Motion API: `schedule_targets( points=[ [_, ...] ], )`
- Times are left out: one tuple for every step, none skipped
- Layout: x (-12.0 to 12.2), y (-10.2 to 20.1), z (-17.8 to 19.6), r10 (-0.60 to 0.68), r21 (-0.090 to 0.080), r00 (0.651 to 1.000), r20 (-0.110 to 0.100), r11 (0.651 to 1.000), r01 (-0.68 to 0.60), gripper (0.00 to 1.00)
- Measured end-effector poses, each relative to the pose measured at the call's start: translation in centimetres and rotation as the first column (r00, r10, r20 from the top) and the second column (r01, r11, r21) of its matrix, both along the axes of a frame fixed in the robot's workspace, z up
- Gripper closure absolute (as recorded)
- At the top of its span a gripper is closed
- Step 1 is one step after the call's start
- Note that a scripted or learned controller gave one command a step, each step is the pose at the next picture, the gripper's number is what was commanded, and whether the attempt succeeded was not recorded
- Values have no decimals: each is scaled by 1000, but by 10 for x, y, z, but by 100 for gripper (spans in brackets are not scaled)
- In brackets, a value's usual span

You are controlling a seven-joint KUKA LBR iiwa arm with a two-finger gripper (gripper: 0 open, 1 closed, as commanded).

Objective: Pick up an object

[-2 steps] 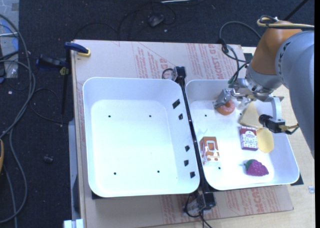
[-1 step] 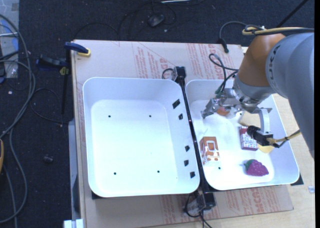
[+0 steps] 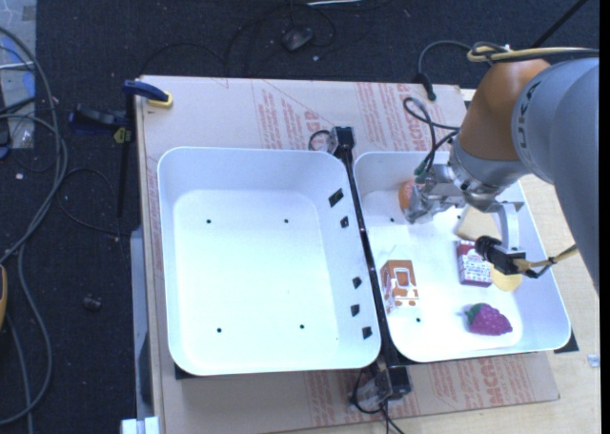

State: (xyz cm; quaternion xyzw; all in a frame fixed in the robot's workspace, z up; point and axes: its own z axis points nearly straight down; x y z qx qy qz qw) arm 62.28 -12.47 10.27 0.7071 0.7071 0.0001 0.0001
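Observation:
In the right bin [image 3: 543,313], my gripper [image 3: 420,205] reaches down at the far left part, right beside a small orange round object [image 3: 406,196]. Whether it touches that object I cannot tell. An orange-and-white box [image 3: 399,284] lies near the bin's left wall. A purple bunch of grapes [image 3: 488,320] sits at the front. A small red-and-pink packet [image 3: 474,266] lies mid-bin, with a yellow object [image 3: 508,279] touching its right side. A cream-coloured piece [image 3: 471,224] shows just under the wrist.
The left bin [image 3: 181,232] stands beside the right one, parted by a black divider [image 3: 360,232]. The arm's grey body and orange band [image 3: 500,113] cover the right bin's far right corner. Cables hang from the wrist.

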Motion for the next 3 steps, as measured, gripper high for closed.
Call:
schedule_targets(
  points=[
    [0,0,0,0,0,1000,0,1000,0,0],
    [-67,16,36,-1,0,1000,1,1000,1,0],
    [-93,13,92,-1,0,1000,3,1000,1,0]
  ],
)
